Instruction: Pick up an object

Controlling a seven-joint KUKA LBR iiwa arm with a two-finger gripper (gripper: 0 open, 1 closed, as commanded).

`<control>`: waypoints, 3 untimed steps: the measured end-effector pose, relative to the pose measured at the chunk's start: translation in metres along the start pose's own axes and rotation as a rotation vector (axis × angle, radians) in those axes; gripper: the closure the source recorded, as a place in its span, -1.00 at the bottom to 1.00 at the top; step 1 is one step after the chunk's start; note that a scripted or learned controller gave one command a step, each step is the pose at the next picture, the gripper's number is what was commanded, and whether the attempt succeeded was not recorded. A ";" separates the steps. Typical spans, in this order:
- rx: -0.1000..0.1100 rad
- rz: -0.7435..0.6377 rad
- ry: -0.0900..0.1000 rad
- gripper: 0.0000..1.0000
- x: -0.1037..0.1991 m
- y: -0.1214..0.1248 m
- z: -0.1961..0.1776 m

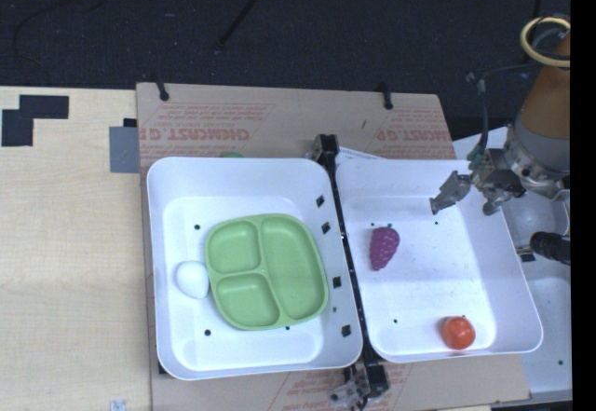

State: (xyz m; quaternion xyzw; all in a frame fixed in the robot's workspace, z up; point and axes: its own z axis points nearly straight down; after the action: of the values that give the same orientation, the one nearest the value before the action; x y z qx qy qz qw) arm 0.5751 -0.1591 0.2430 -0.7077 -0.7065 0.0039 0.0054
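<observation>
Two white bins sit side by side, the right bin (503, 241) holding a purple grape bunch (384, 246) and red tomato (457, 332), while the gripper (468, 195), seemingly spread and empty, hovers at its far corner

Camera view: single fixed unit | position: above the surface (65, 241), looking down at a slant | range: moderate, both white bins whole in frame, left bin (172, 204) and right bin (507, 307) | arm (545, 120) enters at right edge | dark floor along top.
</observation>
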 end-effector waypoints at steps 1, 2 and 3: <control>-0.012 -0.002 -0.002 -1.00 0.000 0.002 -0.006; -0.007 -0.002 -0.001 -1.00 0.001 0.002 0.037; -0.006 -0.004 0.000 -1.00 0.008 0.010 0.088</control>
State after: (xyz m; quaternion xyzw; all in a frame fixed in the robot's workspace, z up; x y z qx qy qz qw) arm 0.5836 -0.1508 0.1547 -0.7062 -0.7080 0.0019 0.0035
